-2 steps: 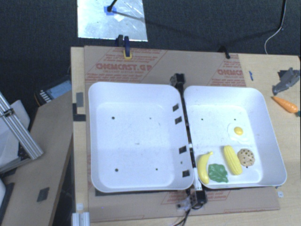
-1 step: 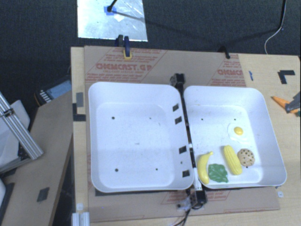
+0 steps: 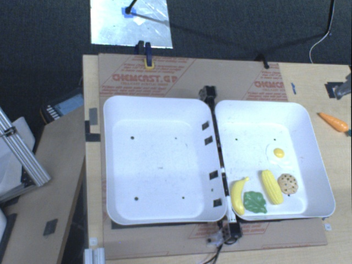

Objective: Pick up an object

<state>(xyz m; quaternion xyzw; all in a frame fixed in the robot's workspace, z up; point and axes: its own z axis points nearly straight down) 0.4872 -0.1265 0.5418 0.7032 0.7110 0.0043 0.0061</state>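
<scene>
Five toy foods lie in the right bin (image 3: 308, 125): fried egg (image 3: 278, 153), banana (image 3: 238, 196), corn cob (image 3: 271, 186), cookie (image 3: 287, 183), green leaf (image 3: 255, 202). Claw (image 3: 342, 89) at right edge; its state cannot be told.

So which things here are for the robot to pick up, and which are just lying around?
For picking up, all in the right bin:
banana
corn cob
cookie
green leafy piece
fried egg

Just lying about:
carrot on the bench
yellow clamp
left bin
</scene>
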